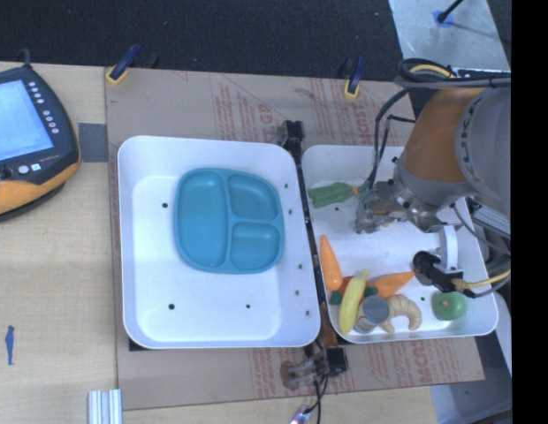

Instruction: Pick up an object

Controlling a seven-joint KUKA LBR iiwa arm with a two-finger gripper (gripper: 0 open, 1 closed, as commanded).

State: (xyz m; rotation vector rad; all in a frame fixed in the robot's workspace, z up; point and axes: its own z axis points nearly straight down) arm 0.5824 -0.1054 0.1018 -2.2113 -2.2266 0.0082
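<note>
1. The gripper [373, 215] hangs low in the upper part of the right bin [340, 159], just right of a green vegetable toy [331, 193] that lies along the bin's upper left
2. Whether the gripper is spread or pressed together I cannot tell; its tip is a dark blur from this slant, and nothing can be made out between its jaws
3. The candidates for picking lie mostly along the bin's lower edge: an orange carrot [331, 263] against the left wall, a yellow banana [351, 303], a second orange piece [391, 282], a grey round item [374, 311], a beige croissant-shaped toy [405, 312] and a green round fruit [449, 305] in the lower right corner
4. The left bin [150, 263] holds a teal divided plate [228, 220] at its centre
5. By my reading the pick is not yet done: every toy rests on the bin floor, and the green vegetable toy is nearest the gripper; closing on something and lifting it remain
</note>
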